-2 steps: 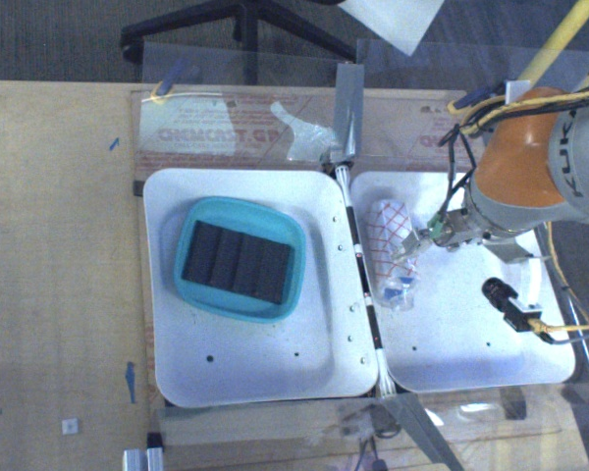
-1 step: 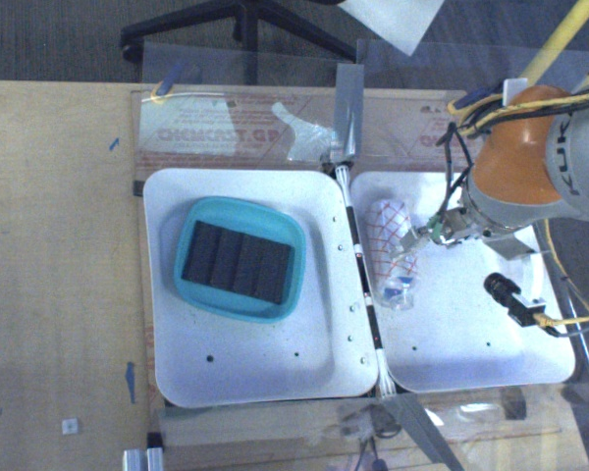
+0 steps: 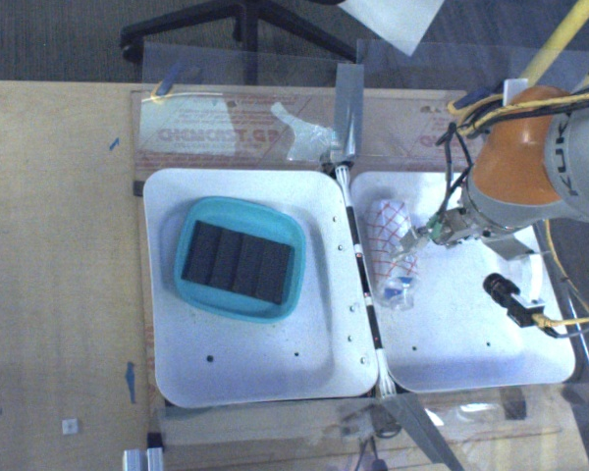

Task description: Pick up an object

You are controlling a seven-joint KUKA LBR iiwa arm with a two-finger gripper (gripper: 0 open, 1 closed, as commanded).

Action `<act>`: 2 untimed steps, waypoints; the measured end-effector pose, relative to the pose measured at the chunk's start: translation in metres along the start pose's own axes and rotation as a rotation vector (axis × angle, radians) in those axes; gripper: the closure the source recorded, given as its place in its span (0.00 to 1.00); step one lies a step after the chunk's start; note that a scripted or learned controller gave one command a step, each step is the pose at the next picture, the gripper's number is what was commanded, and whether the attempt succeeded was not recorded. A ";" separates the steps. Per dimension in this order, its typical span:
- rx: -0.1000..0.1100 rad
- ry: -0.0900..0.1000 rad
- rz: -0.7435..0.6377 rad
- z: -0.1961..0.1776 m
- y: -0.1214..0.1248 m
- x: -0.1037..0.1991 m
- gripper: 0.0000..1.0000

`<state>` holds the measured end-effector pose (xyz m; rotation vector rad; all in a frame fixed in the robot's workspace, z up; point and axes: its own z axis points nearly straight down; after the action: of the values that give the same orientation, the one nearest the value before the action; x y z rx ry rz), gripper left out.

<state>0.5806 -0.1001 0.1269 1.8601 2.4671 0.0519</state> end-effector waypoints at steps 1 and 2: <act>-0.006 -0.002 -0.068 0.000 0.001 -0.001 0.00; -0.010 -0.005 -0.146 0.000 0.004 -0.002 0.00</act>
<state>0.5847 -0.1014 0.1268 1.6679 2.5860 0.0541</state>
